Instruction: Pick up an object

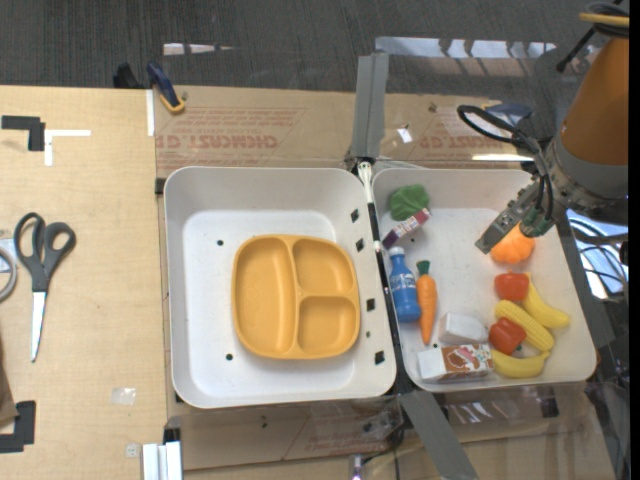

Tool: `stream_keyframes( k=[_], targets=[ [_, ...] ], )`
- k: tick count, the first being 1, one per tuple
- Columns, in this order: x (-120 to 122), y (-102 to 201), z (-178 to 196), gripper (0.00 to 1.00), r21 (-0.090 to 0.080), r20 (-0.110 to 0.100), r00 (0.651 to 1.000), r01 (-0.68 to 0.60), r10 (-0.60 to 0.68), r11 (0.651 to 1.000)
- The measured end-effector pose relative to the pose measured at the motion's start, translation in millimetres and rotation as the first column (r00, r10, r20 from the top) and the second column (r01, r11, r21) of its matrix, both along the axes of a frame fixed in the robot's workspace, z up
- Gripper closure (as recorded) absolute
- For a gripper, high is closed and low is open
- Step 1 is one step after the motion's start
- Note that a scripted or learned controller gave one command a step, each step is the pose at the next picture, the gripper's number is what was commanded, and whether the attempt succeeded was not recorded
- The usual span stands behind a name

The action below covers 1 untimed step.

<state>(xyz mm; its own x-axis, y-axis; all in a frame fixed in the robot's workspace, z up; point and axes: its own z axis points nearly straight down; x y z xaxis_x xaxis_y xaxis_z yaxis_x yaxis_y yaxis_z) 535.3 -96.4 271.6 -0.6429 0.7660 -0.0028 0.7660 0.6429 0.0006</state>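
Note:
My gripper [517,231] hangs over the back right part of the right bin [470,196], reaching in from the right under the orange-banded wrist. It is open, one finger [494,236] at the left edge of an orange fruit [514,250] and the other by the fruit's upper right. The fruit rests on the bin floor, its top partly hidden by the gripper. Other things in this bin are a green vegetable [408,201], a purple-and-white tube [405,228], a blue bottle [404,286] and a carrot [427,304].
Toward the bin's front right lie a red tomato [511,286], bananas [543,308], corn [526,328], a white cup [462,326] and a small carton [455,362]. The left bin [190,268] holds a yellow divided plate [296,296]. Scissors [40,258] lie on the bench at far left.

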Motion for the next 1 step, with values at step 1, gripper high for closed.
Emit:
stream_keyframes(
  k=[1],
  targets=[
    [56.4, 57.7, 13.6, 1.00, 0.000, -0.002, 0.996, 0.088, -0.088, 0.996]
  ],
)
